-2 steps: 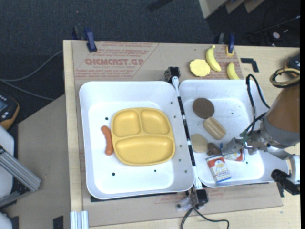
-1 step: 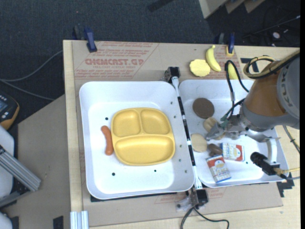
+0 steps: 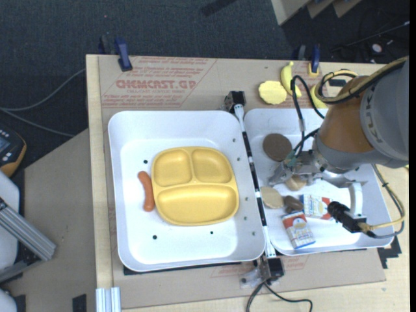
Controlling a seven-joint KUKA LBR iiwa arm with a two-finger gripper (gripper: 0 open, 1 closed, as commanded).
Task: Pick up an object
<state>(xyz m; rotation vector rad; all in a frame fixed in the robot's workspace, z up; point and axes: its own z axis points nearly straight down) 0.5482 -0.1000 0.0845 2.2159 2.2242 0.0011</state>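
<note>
Looking down at a slant, camera view: my gripper (image 3: 296,169) sits low over the middle of the right bin (image 3: 374,233), arm (image 3: 364,125) entering from the right. Grip state: cannot tell, wrist hides it.

Obj. nearest the gripper: small tan bit (image 3: 296,182), just below it, too small to give an axis. Around it: brown disc (image 3: 277,146) up-left, near; pale tan piece (image 3: 273,198) below-left, close to the wall between the bins; white packet (image 3: 317,207) w/ red and blue print below; red-white carton (image 3: 299,230) lower still, long axis running down the view, tilted slightly. These crowd the bin's left half, so approach is tight on that side.

Left bin (image 3: 123,142): yellow divided plate (image 3: 195,187) at centre; orange sausage (image 3: 147,191) just beside its left edge, long axis up-down the view, approx. parallel to that edge.

Bench (image 3: 156,83), behind the bins: yellow lump (image 3: 273,92); blue clamp (image 3: 122,52) at the far edge.
</note>
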